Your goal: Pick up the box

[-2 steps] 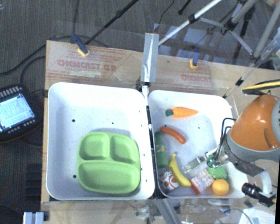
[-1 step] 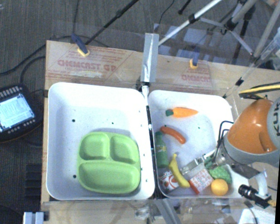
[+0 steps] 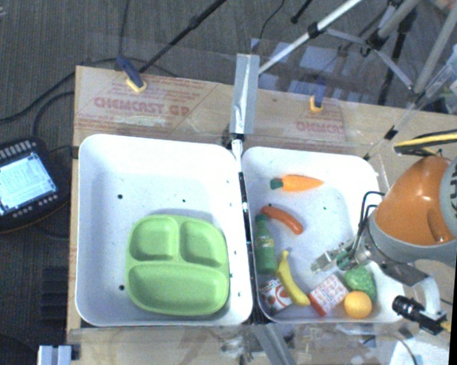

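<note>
The box [image 3: 328, 294] is small, red and white, and lies near the front wall of the right bin [image 3: 337, 167], between a banana [image 3: 290, 278] and an orange [image 3: 358, 305]. My gripper [image 3: 330, 260] hangs low in the right bin, just behind and above the box, and I see nothing held in it. The arm's orange band [image 3: 417, 206] rises over the bin's right side and hides that edge.
The right bin also holds a carrot [image 3: 298, 184], a red sausage [image 3: 282, 219], a green bottle [image 3: 266, 248], a can [image 3: 275, 295] and a green leafy item [image 3: 361, 279] beside the gripper. A green divided plate [image 3: 178, 265] lies in the left bin [image 3: 118, 168].
</note>
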Controlling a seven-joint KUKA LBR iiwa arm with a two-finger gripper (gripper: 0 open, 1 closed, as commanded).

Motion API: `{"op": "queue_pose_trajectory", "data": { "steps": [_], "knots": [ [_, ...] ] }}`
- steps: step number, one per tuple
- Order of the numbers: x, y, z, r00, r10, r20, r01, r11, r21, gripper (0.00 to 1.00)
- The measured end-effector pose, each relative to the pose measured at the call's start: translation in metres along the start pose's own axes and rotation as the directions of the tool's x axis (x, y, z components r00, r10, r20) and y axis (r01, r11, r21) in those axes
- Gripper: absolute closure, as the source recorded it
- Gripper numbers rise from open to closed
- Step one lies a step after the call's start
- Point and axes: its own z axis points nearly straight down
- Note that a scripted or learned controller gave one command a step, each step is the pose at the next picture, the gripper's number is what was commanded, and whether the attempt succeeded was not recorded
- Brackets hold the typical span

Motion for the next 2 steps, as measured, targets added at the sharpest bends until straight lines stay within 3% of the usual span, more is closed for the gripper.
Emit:
{"op": "queue_pose_trajectory", "data": {
  "steps": [1,2],
  "knots": [
    [0.001,-0.001,0.002,1.000,0.000,-0.002,0.000,1.000,0.003,0.00],
    [0.017,0.000,-0.016,1.000,0.014,-0.013,-0.014,1.000,0.019,0.00]
  ]
}}
